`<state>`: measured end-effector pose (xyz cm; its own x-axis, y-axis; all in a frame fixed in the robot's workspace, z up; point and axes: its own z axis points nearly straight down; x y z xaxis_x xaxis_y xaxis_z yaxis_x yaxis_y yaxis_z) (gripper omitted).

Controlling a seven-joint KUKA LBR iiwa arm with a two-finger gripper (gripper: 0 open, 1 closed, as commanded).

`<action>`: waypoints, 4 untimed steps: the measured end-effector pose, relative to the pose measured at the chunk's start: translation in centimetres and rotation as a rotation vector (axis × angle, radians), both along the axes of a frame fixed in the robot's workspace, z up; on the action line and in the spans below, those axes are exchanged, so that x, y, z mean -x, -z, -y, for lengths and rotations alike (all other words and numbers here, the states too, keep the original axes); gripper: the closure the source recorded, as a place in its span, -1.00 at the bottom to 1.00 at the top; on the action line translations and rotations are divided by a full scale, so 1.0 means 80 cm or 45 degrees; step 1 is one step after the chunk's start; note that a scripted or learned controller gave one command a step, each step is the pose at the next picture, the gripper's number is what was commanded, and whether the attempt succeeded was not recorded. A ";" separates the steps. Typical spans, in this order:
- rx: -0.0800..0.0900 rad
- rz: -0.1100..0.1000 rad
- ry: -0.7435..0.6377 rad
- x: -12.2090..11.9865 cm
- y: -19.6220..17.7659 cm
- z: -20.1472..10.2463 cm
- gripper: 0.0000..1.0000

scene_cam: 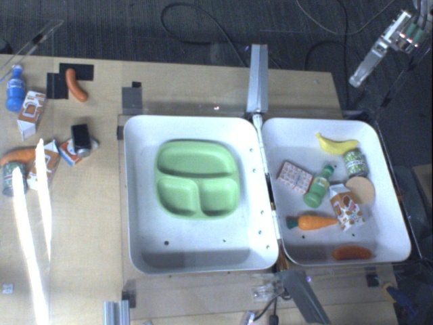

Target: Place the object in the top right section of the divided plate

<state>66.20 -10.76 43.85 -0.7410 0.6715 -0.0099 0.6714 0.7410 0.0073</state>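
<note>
Camera view from above, as I watch remotely: two shallow white bins sit side by side on a wooden bench. My left bin point(135, 202) holds a pale green divided plate point(197, 178) with one long section along its far side and two smaller ones nearer me; nothing lies in any section. My right bin point(385, 181) holds the loose toys — a yellow banana point(336, 143), a small green-labelled can point(354, 162), a green plastic bottle point(318, 186), a flat patterned card box point(294, 177), a tan round biscuit-like piece point(362, 190), a small white-and-red carton point(346, 208), an orange carrot point(314, 223) and a red sausage point(352, 252) near the front wall. At the upper right corner, well apart from both bins, the gripper point(362, 73) hangs off the bench; I cannot tell its state.
</note>
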 end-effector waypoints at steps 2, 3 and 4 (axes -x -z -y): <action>-0.009 -0.004 0.765 0.010 0.002 -0.101 -1.00; -0.004 -0.003 0.248 0.008 0.007 -0.071 -1.00; -0.004 0.010 0.241 0.006 -0.010 -0.072 1.00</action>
<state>65.71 -4.97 44.62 -0.6010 0.7991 -0.0128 0.7990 0.6012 0.0151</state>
